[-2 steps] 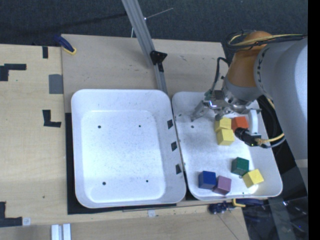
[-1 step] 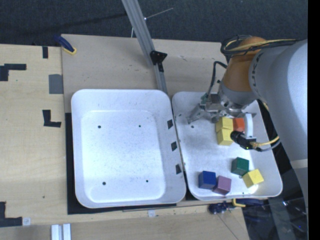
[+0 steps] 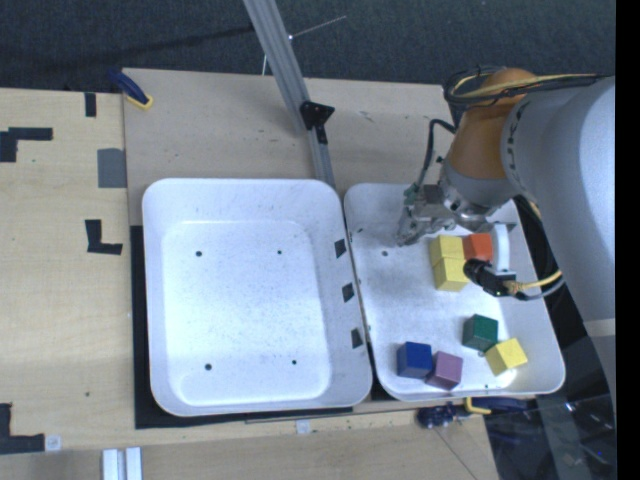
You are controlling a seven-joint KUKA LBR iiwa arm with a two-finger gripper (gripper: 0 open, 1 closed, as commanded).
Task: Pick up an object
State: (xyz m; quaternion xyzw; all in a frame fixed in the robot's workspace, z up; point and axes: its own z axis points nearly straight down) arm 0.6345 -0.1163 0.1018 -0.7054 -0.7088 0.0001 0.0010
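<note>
My gripper (image 3: pixel 412 230) hangs over the upper left part of the right bin (image 3: pixel 390 298), with bare bin floor under it. Nothing shows between its fingers. Just to its right lie a tall yellow block (image 3: pixel 449 262) and an orange block (image 3: pixel 479 245). Nearer the front of the same bin sit a green cube (image 3: pixel 481 332), a small yellow cube (image 3: pixel 506 354), a blue cube (image 3: pixel 414 359) and a purple cube (image 3: pixel 446 369).
The left bin (image 3: pixel 245 293) sits beside the right one, their rims meeting at the middle. A slanted metal pole (image 3: pixel 285 63) crosses the bench behind the bins. The grey arm with its orange band (image 3: pixel 480 143) covers the right bin's far right corner.
</note>
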